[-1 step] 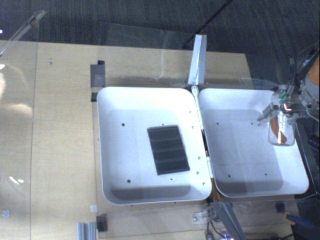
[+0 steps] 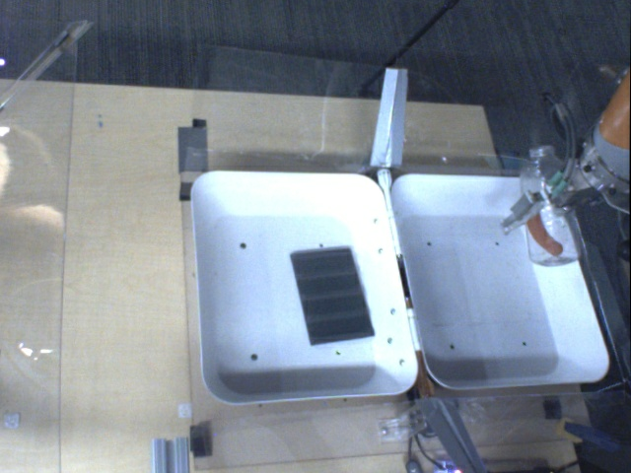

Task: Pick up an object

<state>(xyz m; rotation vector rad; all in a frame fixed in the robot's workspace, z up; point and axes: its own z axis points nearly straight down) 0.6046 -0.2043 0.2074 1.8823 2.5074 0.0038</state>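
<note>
The 2 white bins sit side by side on the pale wooden bench (image 2: 108,294), and the only clear candidate for picking is a dark ribbed pad (image 2: 332,295) lying flat near the middle of the left bin (image 2: 212,264). It is a rectangle turned slightly off the bin's axes, charcoal in colour, with about 4 raised bands running across its width. It looks thin, light and somewhat flexible (likely rubber or foam, though the material cannot be confirmed from above). Because it lies flush on the smooth floor, there is little edge to catch; a pinch across 1 of the short ends, or over a ridge where the fingers can bite, seems the safest hold, and the matte ribbing should resist slipping.

The gripper (image 2: 544,227) sits over the far right side of the right bin (image 2: 493,363), well apart from the pad. Its state cannot be told: the tip area is a blur of clear, glassy shapes with a small orange-red patch among them, and it is not possible to say whether that patch is an object or part of the tool.

Both bins are shallow, glossy moulded plastic with rounded corners and a few small dark dots on their floors. A grey metal bar (image 2: 390,121) rises from the seam between them.
</note>
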